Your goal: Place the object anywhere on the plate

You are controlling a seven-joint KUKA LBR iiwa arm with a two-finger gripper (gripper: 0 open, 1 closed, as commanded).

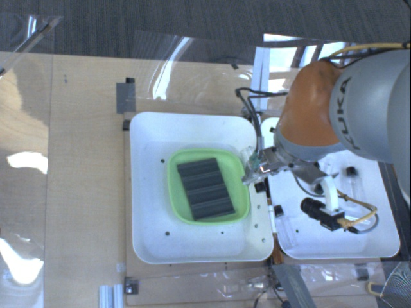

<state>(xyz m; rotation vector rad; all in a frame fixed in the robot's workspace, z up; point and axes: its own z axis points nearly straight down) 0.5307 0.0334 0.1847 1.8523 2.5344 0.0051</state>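
Note:
A green square plate [175,191] sits in the middle of the left white bin [148,236]. On it lies a dark grey ribbed block [204,188], flat and slightly angled, covering most of the plate's floor. My arm's orange band [308,114] and grey wrist hang over the seam between the two bins. The gripper [258,167] shows at the plate's right rim, above the bin wall and apart from the block. The wrist hides most of it.
The right white bin [379,236] lies under the arm, with a black cylindrical part and a yellow cable [359,218] over its floor. A grey bracket [124,96] stands on the bench behind the left bin.

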